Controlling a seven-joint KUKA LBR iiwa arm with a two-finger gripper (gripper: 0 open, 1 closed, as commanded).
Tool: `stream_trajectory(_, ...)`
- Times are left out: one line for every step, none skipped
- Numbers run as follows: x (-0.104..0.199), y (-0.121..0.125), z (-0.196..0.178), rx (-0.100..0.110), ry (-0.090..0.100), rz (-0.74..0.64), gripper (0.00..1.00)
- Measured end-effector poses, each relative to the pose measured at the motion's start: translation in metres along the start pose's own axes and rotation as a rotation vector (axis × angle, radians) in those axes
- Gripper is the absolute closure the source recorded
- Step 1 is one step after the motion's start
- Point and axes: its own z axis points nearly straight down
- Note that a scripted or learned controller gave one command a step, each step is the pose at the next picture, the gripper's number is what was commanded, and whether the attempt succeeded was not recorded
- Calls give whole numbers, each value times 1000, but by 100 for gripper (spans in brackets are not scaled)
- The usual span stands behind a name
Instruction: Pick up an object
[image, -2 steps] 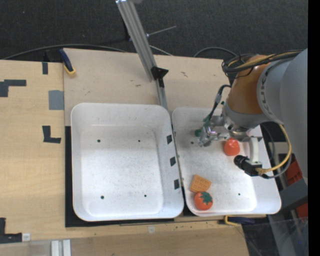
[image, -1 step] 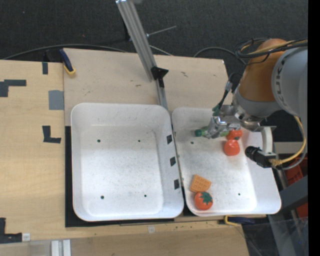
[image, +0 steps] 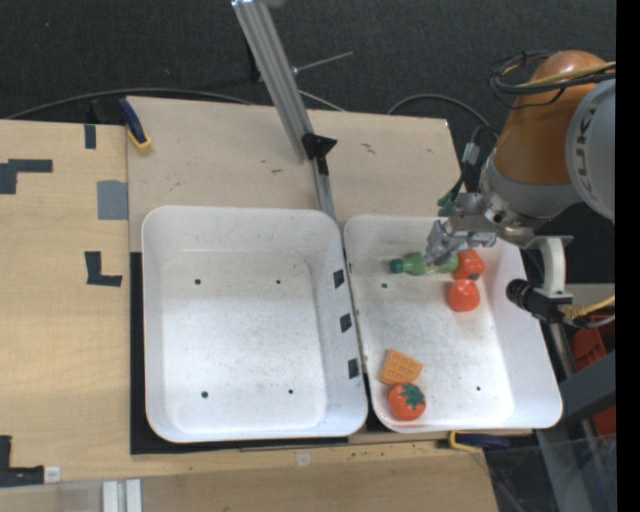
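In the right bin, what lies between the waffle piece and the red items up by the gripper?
Nothing: bare white floor of the right bin separates the waffle piece from the red items, in the camera view.

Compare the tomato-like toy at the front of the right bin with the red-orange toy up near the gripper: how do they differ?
The front tomato toy has a green top; the red-orange toy shows none. The front tomato toy sits by the bin's near rim, touching a waffle-like piece; the red-orange toy lies at the far end, just below the gripper. Both are small, roundish, and rest in the right bin.
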Motion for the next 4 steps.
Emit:
stream_trajectory(60,23,7,5,2,-6,100)
stream_trajectory(112,41,3,4,2,-5,100)
stream_trajectory(151,62,13,5,1,-3,100)
stream_trajectory(184,77,25,5,0,-2,100)
